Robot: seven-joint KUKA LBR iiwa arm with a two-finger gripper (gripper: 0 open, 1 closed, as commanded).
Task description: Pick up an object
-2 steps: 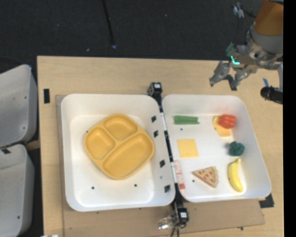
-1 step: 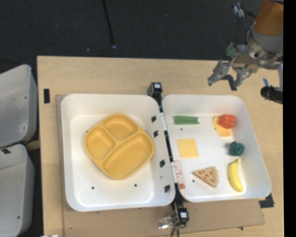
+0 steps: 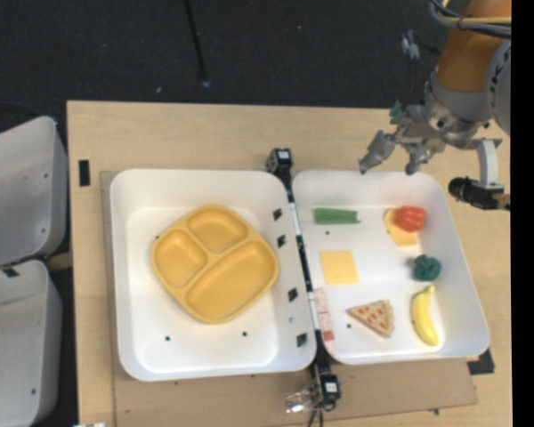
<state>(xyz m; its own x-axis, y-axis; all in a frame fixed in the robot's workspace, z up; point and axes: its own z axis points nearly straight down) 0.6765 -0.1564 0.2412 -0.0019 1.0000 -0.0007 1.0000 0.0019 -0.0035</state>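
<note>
Pale wood bench [image 3: 187, 136] against dark floor — we see the gripper [image 3: 397, 156] spread open, holding nothing, above the right bin's [image 3: 458, 327] far rim, while the banana [image 3: 424, 317] lies near that bin's front-right corner.

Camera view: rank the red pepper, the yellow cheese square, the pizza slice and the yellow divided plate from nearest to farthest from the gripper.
From the gripper, above the right bin's far edge:
1. Red pepper, right bin, far right.
2. Cheese square, right bin, middle.
3. Pizza slice, right bin, near edge.
4. Divided plate, left bin.
</note>
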